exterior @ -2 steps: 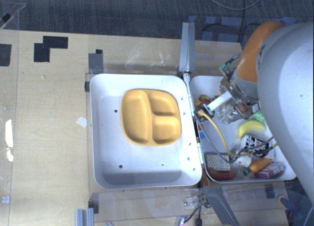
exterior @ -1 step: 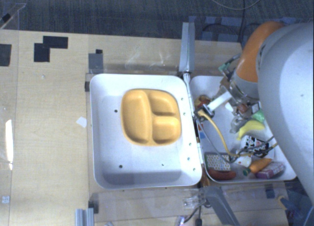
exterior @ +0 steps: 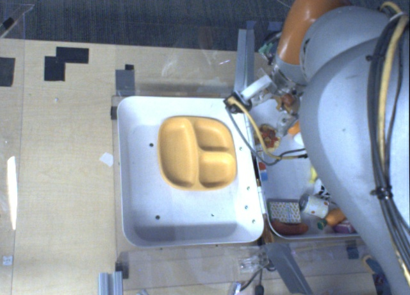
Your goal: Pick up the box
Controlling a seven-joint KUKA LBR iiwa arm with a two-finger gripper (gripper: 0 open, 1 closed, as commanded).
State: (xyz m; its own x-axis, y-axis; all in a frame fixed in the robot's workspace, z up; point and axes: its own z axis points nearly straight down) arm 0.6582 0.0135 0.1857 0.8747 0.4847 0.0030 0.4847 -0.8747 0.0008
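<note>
Left bin (exterior: 128, 178) holds just a yellow divided tray (exterior: 195, 152), sitting up and centre with bare white floor on all sides, widest toward the near rim. Right bin (exterior: 288, 165) is mostly covered by the grey arm (exterior: 346, 127) coming in from the right, its orange band (exterior: 304, 11) at the top — what shows is small clutter along the near edge: a grey speckled block (exterior: 284, 210), a dark red sausage-shaped piece (exterior: 289, 227), a white cup-like piece (exterior: 314, 205). Can't pick out the box among it, and the gripper (exterior: 282, 104) is lost in cables above the right bin's far end — can't tell its opening or any hold.
</note>
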